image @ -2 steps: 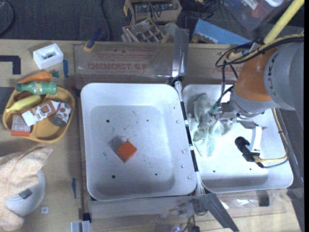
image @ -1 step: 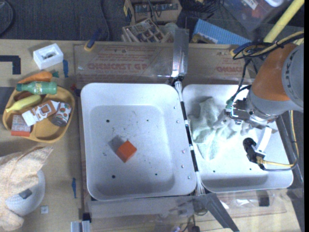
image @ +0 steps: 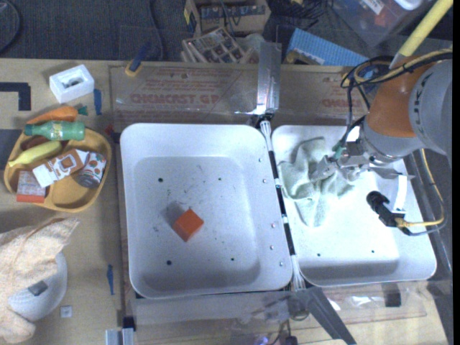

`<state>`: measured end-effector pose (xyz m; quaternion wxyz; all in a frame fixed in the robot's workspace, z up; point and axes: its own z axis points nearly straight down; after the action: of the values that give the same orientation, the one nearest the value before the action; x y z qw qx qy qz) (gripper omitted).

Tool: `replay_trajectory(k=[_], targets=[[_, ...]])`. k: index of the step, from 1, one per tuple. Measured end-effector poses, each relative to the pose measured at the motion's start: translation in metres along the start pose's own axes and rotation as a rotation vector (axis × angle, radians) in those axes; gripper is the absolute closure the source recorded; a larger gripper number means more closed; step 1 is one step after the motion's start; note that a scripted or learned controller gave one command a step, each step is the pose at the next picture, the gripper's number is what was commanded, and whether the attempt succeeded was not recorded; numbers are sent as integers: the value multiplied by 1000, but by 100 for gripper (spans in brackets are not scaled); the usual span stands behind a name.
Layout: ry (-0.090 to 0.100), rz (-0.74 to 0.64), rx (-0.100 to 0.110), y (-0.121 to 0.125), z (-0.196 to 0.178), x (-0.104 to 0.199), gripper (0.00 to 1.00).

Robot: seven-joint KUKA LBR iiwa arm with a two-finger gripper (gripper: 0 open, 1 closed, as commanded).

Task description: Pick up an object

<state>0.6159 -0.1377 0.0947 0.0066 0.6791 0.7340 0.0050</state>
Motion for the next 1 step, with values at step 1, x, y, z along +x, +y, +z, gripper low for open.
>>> replay_trajectory(k=[1], targets=[[0, -2, -8, 3, -13, 1, 100]])
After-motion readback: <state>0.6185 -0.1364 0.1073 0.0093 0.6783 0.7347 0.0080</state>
